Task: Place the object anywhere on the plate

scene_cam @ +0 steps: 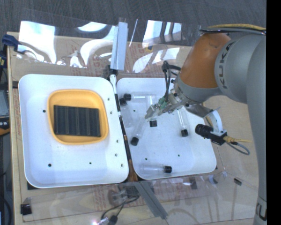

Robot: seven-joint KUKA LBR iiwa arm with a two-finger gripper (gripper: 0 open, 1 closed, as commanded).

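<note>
Camera view looks down on a worktop (234, 111) with 2 white bins. The left bin (33, 139) holds a yellow plate (77, 100) with a dark ribbed insert (78, 121). The right bin (201, 158) holds several clear tubes with black caps: one near the front edge (155, 169), one upright by the right side (182, 123), one slanting near the divider (139, 131), and another near the back (136, 97).

The tool (155, 109) hangs low over the middle of the right bin, close to a black cap (153, 123). Whether it is open or closed I cannot tell, and no tube shows clearly between its tips.

My reading: this is the picking step, with nothing on the plate yet. Next, a firm grasp on 1 tube, a lift clear of the divider rim (121, 125), then travel left to the plate. Neighbouring tubes lie near and could roll if nudged.
</note>
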